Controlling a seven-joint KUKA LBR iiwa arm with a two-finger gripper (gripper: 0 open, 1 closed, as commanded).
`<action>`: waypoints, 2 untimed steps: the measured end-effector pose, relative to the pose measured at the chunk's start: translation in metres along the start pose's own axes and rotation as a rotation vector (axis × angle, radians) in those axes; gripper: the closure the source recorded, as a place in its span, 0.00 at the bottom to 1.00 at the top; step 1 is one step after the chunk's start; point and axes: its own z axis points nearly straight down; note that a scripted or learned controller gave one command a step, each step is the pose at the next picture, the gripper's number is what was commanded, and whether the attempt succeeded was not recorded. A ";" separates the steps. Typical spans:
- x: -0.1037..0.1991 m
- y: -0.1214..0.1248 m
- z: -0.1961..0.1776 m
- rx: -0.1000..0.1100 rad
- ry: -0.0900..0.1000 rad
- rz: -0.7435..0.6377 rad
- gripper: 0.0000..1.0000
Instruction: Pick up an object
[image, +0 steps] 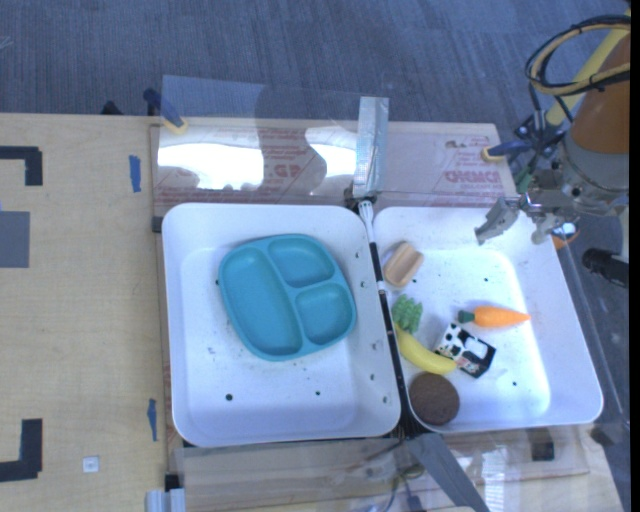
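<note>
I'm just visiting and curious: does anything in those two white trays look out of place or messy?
Mostly tidy. The odd bit: the brown round object sits at the near left corner of the right bin, seemingly riding up on its rim. The banana and the black-and-white toy are bunched together, touching.

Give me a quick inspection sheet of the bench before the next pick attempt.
Surface: two white bins side by side; left bin, right bin.
Job's things: in the right bin, carrot, banana, broccoli, bread piece, brown round item, black-and-white toy.
Clutter: blue divided plate in the left bin.
Grippers: gripper above the right bin's far right corner, holding nothing.
Cables: yellow and black loops on the arm.
Surroundings: wooden bench, blue tape.
</note>
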 end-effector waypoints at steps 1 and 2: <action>-0.014 -0.008 0.004 0.002 0.000 0.220 0.00; 0.024 -0.071 0.103 0.009 0.001 0.191 0.00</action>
